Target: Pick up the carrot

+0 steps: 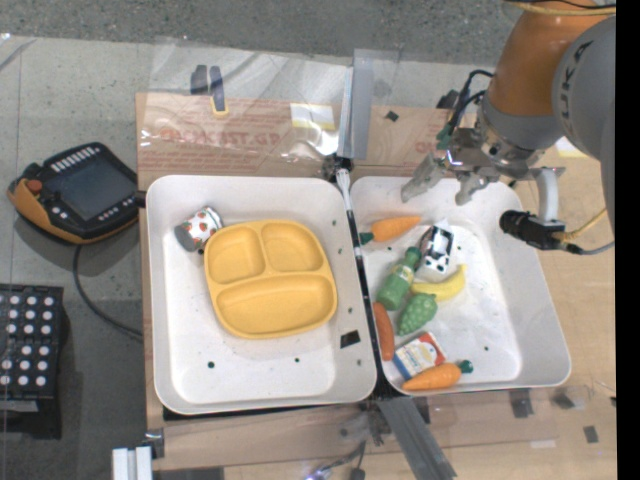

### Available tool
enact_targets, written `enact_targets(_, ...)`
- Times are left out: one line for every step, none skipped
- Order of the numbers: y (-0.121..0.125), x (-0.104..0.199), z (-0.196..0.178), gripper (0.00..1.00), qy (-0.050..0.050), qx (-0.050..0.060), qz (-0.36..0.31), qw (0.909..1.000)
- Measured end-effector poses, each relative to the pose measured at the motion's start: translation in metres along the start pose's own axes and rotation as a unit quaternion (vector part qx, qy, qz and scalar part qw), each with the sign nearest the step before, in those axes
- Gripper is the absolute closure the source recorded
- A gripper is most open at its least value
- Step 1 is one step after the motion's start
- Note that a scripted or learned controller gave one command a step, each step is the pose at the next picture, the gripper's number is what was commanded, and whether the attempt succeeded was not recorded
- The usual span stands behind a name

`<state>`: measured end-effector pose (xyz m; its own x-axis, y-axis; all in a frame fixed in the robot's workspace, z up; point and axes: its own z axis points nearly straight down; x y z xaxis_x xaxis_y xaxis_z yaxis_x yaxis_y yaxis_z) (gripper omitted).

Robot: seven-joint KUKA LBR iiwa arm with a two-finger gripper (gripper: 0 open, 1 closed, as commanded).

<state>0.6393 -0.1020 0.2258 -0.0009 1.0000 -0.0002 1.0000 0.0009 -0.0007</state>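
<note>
Claw (447, 183) hangs spread and holding nothing at the upper right of the frame, over the right bin (535, 308). I see one carrot (395, 229) just below-left of it, another (432, 376) near the bottom edge.

Your bench (110, 298) and what sits straight on it.

You have two shallow white bins side by side: the left bin (180, 368) and the right bin (530, 318), their inner walls touching along the middle. Behind them a brown cardboard sheet (240, 133) lies flat under clear plastic film. Off to your left rests the orange-edged teach pendant (75, 193), its cable trailing forward, with a black perforated block (30, 353) near the front-left corner.
</note>
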Motion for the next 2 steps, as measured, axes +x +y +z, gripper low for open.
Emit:
enact_targets(0.0179, 0.0033, 0.1321, 0.0, -0.001, -0.001, -0.054, 0.9985)
enact_targets(0.0174, 0.0027, 0.1235, 1.0, 0.0, 0.0, -0.053, 0.9986)
